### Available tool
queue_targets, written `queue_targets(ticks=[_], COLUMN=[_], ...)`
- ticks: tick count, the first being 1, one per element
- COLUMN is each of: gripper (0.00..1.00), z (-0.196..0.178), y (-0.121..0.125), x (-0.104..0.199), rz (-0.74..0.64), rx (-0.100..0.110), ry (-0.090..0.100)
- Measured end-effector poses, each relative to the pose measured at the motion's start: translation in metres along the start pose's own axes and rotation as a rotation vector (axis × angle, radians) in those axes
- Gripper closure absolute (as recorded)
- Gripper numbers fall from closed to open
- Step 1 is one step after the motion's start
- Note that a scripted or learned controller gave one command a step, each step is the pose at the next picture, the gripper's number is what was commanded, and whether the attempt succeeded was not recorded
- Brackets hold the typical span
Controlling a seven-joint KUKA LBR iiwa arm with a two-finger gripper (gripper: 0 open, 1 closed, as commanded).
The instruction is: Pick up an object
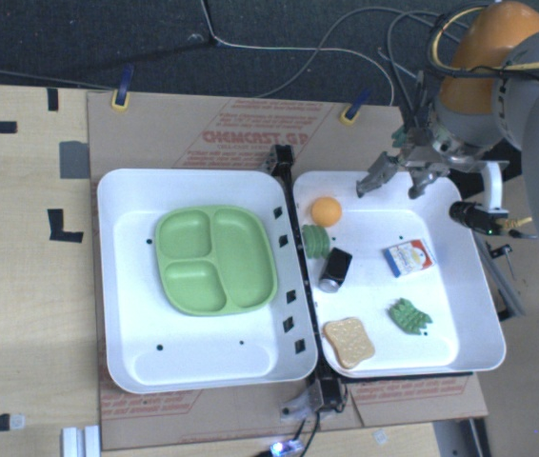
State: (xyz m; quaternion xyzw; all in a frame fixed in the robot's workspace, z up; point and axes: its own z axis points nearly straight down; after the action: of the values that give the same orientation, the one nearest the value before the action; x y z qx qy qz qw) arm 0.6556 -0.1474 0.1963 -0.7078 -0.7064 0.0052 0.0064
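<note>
My gripper (395, 181) hangs over the far edge of the right bin (469, 350), fingers spread open with nothing between them. Below and left of it sits an orange ball (325, 210). A green round piece (314, 241) and a black cylinder (335, 268) lie by the bin's left wall. A small white, red and blue carton (409, 257) rests in the middle right. A slice of toast (349, 342) and a green leafy piece (409, 316) lie nearer the front.
The left bin (122, 350) holds a green divided plate (216, 259). Black clips line the wall between the two bins. Cables run across the dark floor behind the bench. Cardboard lies under both bins.
</note>
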Motion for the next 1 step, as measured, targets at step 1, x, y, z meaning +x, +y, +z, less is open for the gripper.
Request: queue_targets(ticks=[1], gripper=[0.0], z=[-0.0099], y=[0.003], x=[0.0004], rz=[-0.003], rx=[-0.015], ry=[-0.002])
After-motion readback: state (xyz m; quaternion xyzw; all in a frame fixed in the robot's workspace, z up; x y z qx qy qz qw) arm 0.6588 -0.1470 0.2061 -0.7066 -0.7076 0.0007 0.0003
